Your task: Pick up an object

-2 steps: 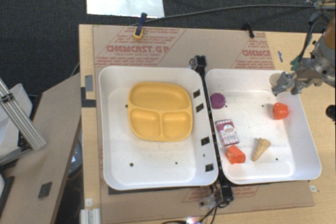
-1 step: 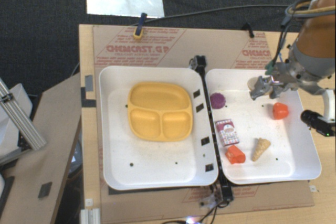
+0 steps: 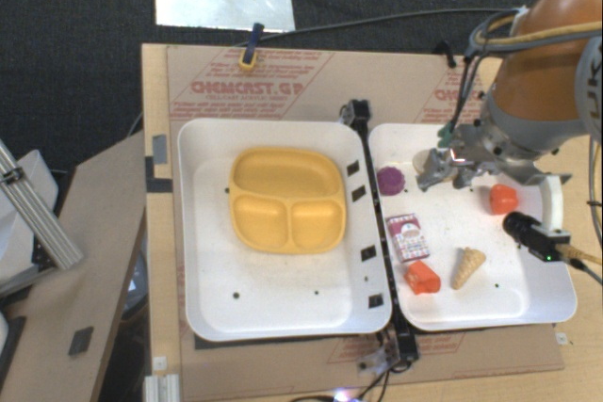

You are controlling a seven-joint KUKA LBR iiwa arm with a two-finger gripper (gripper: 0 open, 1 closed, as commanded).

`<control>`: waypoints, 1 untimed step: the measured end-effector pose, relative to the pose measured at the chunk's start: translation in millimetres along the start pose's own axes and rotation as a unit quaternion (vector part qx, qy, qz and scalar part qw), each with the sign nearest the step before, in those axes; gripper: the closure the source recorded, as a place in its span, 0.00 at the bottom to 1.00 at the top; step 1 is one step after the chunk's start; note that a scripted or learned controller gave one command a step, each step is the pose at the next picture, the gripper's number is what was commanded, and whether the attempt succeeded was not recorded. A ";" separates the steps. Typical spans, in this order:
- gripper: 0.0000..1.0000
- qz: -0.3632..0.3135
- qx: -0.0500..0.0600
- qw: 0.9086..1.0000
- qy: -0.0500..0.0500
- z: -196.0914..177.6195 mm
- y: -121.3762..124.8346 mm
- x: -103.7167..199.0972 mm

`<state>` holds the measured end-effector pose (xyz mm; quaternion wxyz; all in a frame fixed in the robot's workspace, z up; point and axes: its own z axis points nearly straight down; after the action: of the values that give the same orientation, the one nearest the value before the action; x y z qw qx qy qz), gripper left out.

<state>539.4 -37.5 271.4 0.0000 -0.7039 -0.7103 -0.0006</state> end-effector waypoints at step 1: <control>1.00 -0.001 0.000 1.000 0.001 -0.5 -2.9 55.7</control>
<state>535.9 18.2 272.0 0.0002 -0.7035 -0.7107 -0.0013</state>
